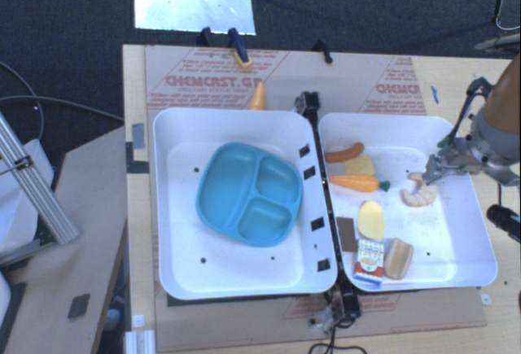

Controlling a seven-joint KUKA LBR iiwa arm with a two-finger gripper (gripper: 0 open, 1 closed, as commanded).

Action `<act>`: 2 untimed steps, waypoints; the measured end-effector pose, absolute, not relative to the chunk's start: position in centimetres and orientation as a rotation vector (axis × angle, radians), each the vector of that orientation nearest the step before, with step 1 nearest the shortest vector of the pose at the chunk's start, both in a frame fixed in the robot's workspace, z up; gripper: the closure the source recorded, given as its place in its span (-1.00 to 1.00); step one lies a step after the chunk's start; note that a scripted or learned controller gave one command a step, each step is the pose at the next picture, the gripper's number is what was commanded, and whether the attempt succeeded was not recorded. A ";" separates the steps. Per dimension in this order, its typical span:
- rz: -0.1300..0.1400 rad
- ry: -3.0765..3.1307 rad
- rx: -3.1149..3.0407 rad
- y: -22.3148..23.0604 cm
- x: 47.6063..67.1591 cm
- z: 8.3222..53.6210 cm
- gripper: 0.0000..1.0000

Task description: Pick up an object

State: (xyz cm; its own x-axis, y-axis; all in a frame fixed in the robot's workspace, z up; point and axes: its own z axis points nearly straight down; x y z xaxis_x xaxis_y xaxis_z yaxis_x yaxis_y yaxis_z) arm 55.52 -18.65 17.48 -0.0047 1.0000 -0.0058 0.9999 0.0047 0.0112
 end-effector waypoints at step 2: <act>0.011 2.226 2.203 -13.3 60.4 27.8 1.00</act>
State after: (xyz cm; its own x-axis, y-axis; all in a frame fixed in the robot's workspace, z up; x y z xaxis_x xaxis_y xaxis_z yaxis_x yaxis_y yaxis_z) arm 60.35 -13.35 27.80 -0.0102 0.9999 -0.0021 0.9999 0.0102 0.0122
